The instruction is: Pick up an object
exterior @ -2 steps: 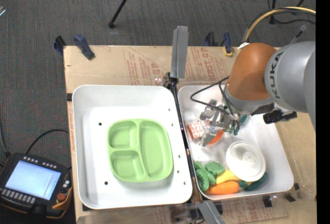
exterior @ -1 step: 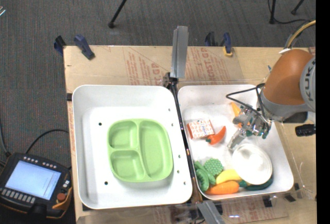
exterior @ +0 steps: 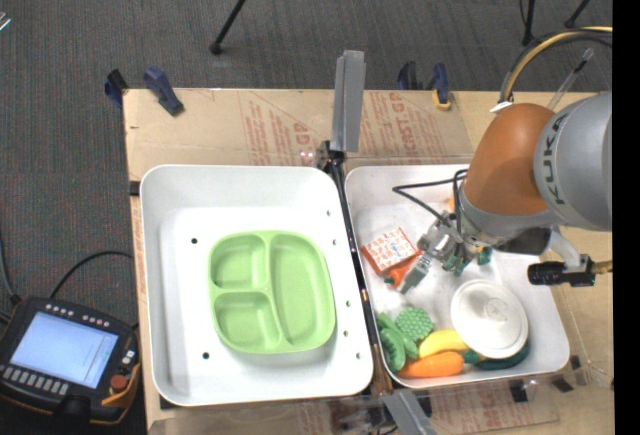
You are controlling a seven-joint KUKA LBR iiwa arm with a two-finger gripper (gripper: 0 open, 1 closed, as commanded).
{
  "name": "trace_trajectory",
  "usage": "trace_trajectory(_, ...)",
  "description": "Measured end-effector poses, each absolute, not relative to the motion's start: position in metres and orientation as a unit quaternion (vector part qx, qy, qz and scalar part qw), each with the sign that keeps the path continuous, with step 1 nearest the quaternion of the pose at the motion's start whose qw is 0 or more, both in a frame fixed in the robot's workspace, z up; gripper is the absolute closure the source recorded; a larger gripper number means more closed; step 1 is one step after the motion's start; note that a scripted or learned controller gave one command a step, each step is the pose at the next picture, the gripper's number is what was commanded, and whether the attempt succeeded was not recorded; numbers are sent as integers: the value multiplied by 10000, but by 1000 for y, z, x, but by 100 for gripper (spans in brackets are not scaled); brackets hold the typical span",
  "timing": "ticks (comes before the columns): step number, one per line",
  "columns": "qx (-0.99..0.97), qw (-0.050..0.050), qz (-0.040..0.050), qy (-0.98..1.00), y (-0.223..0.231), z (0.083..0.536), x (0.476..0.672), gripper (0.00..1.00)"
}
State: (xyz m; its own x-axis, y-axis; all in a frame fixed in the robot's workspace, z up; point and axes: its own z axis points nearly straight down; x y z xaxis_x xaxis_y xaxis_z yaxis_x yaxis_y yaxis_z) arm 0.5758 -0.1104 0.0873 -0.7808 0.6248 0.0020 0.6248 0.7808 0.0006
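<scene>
My gripper (exterior: 418, 273) hangs low in the right bin (exterior: 420, 185), at the end of the grey and orange arm (exterior: 520, 173). It is right beside a red and white packet (exterior: 388, 248) and touches or overlaps a small orange piece (exterior: 399, 275). Nearer the front of that bin lie a green toy vegetable (exterior: 402, 333), a yellow banana (exterior: 443, 341) and an orange carrot (exterior: 435, 365). A white round bowl (exterior: 488, 316) sits at the front right, over a dark green item (exterior: 507, 358).
The left bin (exterior: 170, 203) bears a light green divided plate (exterior: 270, 291). A grey upright post (exterior: 348, 108) stands behind the wall where the bins meet. A black cable (exterior: 425, 193) loops over the right bin's back. A teach pendant (exterior: 65, 353) lies at the lower left.
</scene>
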Motion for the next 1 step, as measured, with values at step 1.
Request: trace_trajectory(1, -3744, 13, -1, -9273, -84, 87, 551, 0)
